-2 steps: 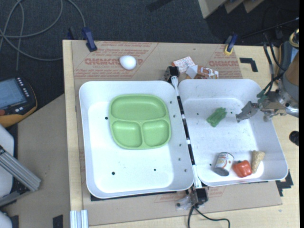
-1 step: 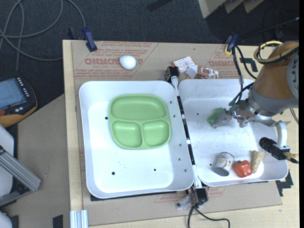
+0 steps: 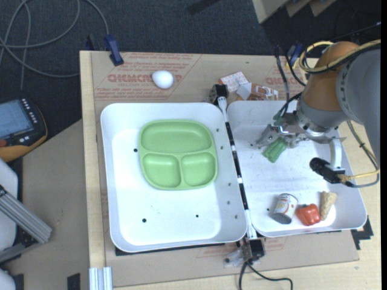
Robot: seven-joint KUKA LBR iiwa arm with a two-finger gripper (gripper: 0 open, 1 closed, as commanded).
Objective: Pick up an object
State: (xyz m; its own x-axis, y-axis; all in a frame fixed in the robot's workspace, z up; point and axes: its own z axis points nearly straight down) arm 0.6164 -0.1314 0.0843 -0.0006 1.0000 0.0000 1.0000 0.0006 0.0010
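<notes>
End effector (image 3: 275, 139) over right bin (image 3: 254, 116), fingers around green object (image 3: 273, 150).

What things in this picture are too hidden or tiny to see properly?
- Pincer: the arm's wrist covers it from above, so open or shut is unclear.
- Green thing: partly under the pincer; held or only touched is unclear.
- Can: label too small to read.
- Wrappers behind the right bin: too blurred to identify.

Tilted green object (image 3: 274, 150), right bin (image 3: 260, 180)
</notes>
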